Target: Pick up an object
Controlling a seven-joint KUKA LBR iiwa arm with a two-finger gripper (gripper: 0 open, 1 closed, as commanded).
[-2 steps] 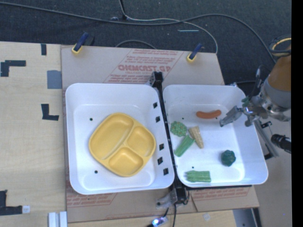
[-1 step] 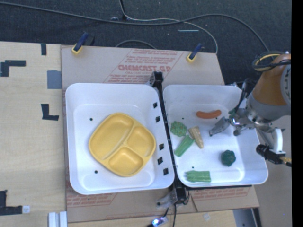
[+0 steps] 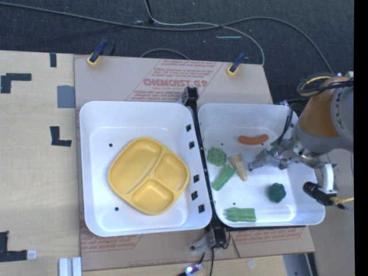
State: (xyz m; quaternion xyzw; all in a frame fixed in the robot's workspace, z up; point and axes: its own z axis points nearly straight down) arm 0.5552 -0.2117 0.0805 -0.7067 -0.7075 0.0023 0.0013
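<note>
My gripper (image 3: 256, 162) is low in the right bin (image 3: 253, 112), reaching in from the right, its tip just right of a tan wedge-shaped piece (image 3: 238, 167). A green pickle-like stick (image 3: 223, 177) lies against the wedge's left side. A green broccoli head (image 3: 217, 156) sits above the stick. An orange sausage (image 3: 253, 138) lies above the gripper. A dark green ball (image 3: 276, 192) rests below the gripper. A light green flat piece (image 3: 240, 214) lies near the bin's front wall. I see nothing held.
The left bin (image 3: 92, 154) holds a yellow divided plate (image 3: 149, 175). A black divider (image 3: 198, 154) runs between the bins. The grey arm with its orange band (image 3: 319, 117) hangs over the right bin's right wall. Cables cross the dark floor behind.
</note>
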